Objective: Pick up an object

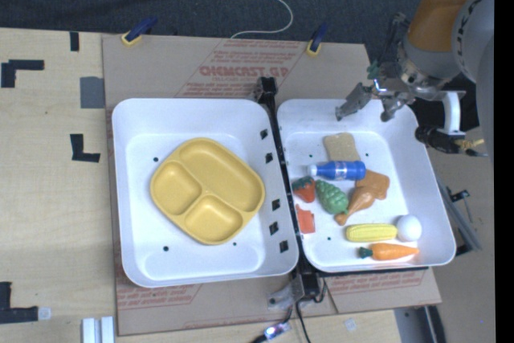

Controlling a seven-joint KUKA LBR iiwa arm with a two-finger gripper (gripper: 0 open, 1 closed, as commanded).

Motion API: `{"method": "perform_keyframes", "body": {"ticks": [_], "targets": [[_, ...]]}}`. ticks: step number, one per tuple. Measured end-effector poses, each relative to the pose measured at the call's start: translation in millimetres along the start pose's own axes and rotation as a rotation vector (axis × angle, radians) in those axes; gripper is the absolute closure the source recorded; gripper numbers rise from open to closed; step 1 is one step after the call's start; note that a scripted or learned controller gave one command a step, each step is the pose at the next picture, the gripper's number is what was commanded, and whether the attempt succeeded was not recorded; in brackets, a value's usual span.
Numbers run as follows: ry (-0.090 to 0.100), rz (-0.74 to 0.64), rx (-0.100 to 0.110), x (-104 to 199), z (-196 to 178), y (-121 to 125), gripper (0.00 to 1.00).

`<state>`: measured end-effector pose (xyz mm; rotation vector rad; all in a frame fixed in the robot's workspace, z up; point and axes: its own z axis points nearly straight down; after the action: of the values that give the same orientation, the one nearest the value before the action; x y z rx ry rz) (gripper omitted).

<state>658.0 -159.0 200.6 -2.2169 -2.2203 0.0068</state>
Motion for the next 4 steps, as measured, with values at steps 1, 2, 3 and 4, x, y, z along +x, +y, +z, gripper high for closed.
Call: {"method": "perform_keyframes", "body": {"ticks": [1,2,3,4], "targets": [[-0.001,0.0,0.0,6,45,-1,0.0],[-0.001,0.0,0.0,6,90,-5,0.0],[-0.002,-0.001,-0.003,7,118,-5,0.0],[-0.002,-0.002,-0.004,7,107,-4,1.0]]}}
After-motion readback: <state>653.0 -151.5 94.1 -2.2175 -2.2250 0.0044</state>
